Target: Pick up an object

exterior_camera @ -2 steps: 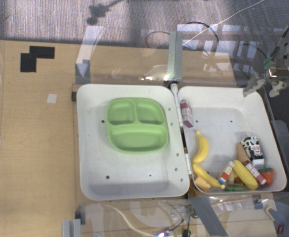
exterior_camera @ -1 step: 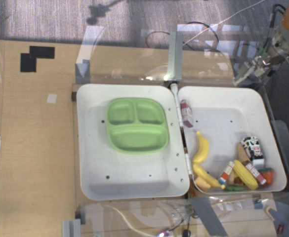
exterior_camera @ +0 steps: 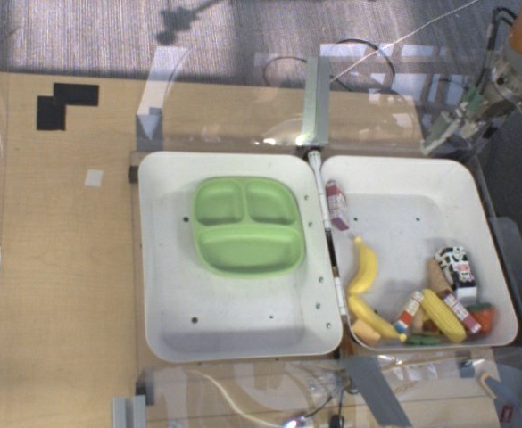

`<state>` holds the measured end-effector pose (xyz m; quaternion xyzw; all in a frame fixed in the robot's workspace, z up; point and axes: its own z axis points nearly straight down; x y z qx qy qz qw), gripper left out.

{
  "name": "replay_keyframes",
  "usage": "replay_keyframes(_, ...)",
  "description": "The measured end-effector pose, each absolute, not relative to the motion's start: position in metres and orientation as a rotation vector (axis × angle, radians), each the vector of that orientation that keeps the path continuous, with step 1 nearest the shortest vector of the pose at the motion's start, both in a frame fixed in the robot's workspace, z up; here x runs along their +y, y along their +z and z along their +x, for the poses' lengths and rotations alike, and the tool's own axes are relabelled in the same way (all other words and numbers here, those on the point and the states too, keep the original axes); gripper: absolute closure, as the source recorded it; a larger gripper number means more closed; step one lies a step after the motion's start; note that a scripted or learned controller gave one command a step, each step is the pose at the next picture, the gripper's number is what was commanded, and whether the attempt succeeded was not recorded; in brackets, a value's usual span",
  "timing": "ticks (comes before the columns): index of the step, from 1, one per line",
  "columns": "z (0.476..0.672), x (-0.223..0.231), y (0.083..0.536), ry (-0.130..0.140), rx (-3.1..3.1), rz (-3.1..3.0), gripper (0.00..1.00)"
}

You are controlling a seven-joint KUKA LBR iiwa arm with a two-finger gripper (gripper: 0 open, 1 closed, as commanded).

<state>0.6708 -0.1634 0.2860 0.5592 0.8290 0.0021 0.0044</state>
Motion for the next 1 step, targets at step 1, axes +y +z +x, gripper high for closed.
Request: replay_keyframes(1, 0.6702, -0.1003, 0.1168, 0.006, 2.542, 1.84, 0.0)
